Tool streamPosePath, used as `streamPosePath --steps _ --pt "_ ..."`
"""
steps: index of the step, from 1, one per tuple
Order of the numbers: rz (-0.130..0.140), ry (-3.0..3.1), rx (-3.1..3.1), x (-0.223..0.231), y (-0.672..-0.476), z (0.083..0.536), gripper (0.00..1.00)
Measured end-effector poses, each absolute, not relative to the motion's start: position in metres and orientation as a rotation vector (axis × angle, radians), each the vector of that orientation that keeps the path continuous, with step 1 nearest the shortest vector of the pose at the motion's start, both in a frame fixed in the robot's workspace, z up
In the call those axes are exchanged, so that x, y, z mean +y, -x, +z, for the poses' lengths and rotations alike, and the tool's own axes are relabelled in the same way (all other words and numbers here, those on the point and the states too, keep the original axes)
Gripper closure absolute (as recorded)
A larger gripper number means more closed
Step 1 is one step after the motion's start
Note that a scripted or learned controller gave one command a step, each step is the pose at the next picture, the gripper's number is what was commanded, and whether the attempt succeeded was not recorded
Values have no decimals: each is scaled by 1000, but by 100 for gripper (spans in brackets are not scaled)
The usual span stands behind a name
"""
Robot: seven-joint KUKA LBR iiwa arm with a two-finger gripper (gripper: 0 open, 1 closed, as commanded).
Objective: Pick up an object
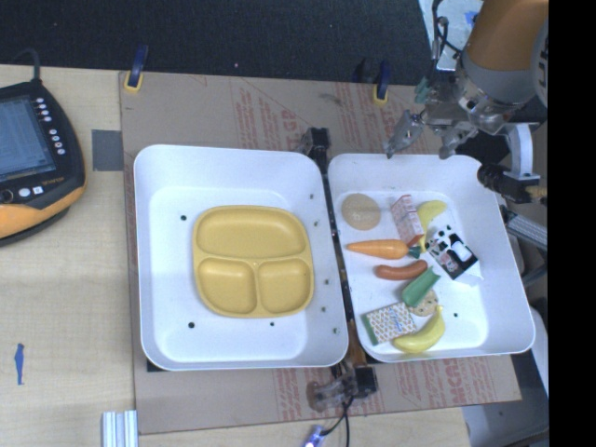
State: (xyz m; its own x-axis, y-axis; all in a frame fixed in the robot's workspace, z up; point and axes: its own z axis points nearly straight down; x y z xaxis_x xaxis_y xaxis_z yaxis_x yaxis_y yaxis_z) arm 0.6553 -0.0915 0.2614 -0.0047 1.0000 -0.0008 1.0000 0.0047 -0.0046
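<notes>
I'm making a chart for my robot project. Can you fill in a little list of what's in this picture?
Left bin: yellow divided plate
Right bin: toy food, including carrot, sausage, banana, round cookie
Gripper: open, above the right bin's far edge, holding nothing
Bench's left side: tablet controller

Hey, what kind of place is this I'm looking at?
Likely a robotics lab test bench: a grey and orange robot arm over two shallow white plastic bins, toy food such as a yellow plastic banana, and an orange-edged handheld control pendant.
</notes>
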Motion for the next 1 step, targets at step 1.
streamPosePath --steps 1 --pt "8 2216 -2225 -132 -645 106 0"
